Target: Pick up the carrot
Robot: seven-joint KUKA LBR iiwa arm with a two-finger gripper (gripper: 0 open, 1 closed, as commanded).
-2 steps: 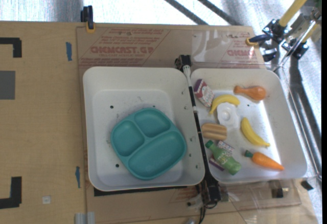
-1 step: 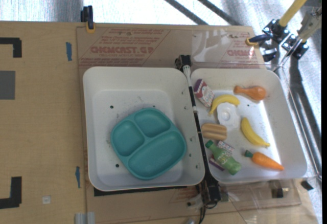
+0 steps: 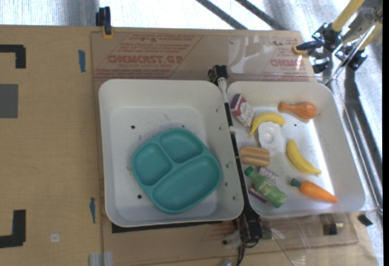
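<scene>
The left bin [image 3: 115,155] holds a teal divided plate [image 3: 176,169]. The right bin [image 3: 340,131] holds the carrot [image 3: 315,190] near its front right corner, two bananas [image 3: 301,158], a green bottle [image 3: 265,186] and a drumstick [image 3: 299,109]. The gripper's state cannot be told.

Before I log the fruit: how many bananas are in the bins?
2, both in the right bin. One banana lies near its middle, by the chicken leg; the other lies lower right, just above the carrot. None looks hidden.
</scene>
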